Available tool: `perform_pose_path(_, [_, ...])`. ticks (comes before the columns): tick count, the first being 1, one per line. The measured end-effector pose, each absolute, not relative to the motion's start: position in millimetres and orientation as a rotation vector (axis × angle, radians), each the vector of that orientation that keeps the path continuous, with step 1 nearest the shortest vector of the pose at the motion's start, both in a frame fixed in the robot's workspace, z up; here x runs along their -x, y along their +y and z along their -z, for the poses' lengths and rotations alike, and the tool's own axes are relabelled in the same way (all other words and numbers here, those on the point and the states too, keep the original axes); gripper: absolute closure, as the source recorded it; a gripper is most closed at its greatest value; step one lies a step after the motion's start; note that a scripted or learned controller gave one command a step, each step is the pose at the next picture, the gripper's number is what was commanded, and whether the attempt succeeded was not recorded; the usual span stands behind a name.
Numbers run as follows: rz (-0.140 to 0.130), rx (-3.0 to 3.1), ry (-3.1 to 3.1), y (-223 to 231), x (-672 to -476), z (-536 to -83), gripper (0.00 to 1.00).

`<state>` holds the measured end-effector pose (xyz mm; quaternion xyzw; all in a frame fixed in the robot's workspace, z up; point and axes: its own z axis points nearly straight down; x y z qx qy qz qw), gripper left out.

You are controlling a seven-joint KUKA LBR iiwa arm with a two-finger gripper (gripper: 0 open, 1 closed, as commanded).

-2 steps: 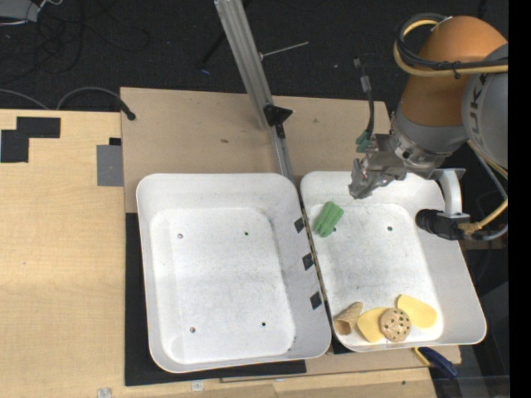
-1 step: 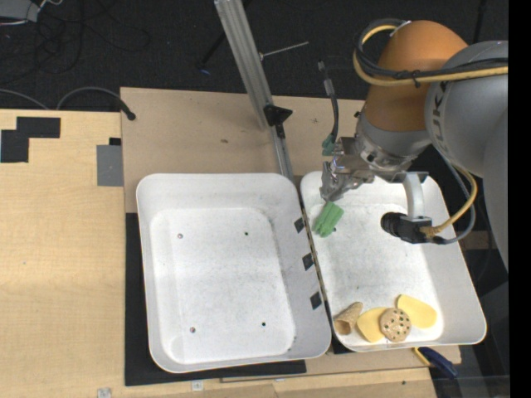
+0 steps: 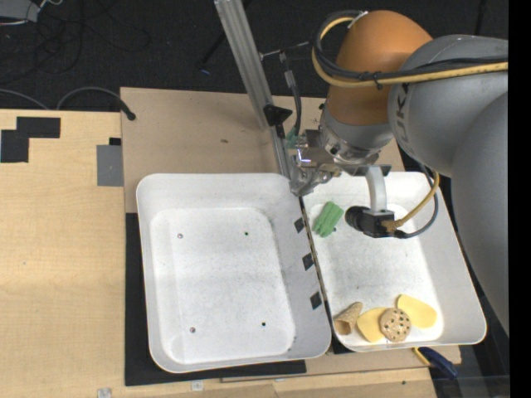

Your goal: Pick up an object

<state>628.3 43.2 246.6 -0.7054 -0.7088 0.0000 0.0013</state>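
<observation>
A small green block (image 3: 328, 219) lies in the right bin (image 3: 461, 282), near its upper left corner. My gripper (image 3: 305, 171) hangs just above and to the left of the block, over the bin's top left rim, apart from the block. The orange and grey wrist covers most of the gripper. At the right bin's front edge lie a tan cone-shaped piece (image 3: 348, 314), a round tan disc with holes (image 3: 393, 324) and a yellow piece (image 3: 417, 310).
The left bin (image 3: 151, 222) sits beside the right one, with black clips (image 3: 305, 260) along the shared edge. A slanted aluminium post (image 3: 249, 65) rises behind the gripper. A black cable end (image 3: 372, 220) hangs from the wrist, right of the green block.
</observation>
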Motion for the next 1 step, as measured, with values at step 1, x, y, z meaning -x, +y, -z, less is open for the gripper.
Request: perform_pose_path(1, [-0.003,2.216,-2.224,85.4,-631.4,-236.8,1.0])
